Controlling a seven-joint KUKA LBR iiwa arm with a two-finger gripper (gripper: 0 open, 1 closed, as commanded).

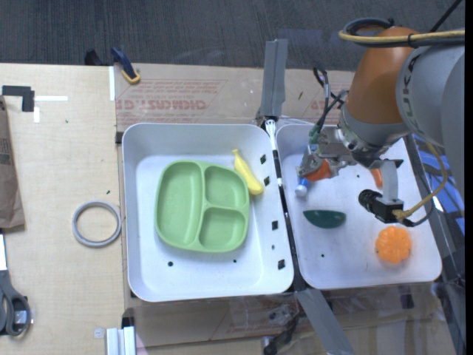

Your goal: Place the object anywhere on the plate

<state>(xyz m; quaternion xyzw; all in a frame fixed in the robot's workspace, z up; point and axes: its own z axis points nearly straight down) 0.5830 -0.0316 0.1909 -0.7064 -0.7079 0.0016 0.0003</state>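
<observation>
Pale bench (52, 161) under brown cardboard (185, 95) carries two white bins side by side, and we start in the right bin (347, 268). At about ten o'clock in it lies a red piece (319, 172). The gripper (313, 161) hangs right over it, so close that the two overlap in our view. We cannot tell whether the tool is clenched or released, nor whether it has the red piece. The arm (380, 80), grey with its orange band, reaches in from two o'clock. At seven o'clock of the red piece, just beside it, we see a small blue-and-white thing (301, 189), too small to name. At six o'clock, a little further off, lies a dark green piece (324, 218), flat and leaf-shaped. At three o'clock an orange strip (377, 176) shows beside the wrist, partly hidden. An orange (392, 245) sits at four o'clock in this bin, near the rim. Across the shared wall, at nine o'clock of the red piece, the left bin (140, 261) holds the plate (166, 198) in its middle. The plate is green with three compartments and lies well apart from the red piece. A banana (247, 173) lies tilted at the plate's two o'clock, touching its rim. Further out, a grey ring (96, 222) rests at nine o'clock of the left bin. We also see scissors (11, 313) at eight o'clock, a brown bag (9, 168) at ten and a blue-and-yellow clamp (126, 65) at eleven.
</observation>
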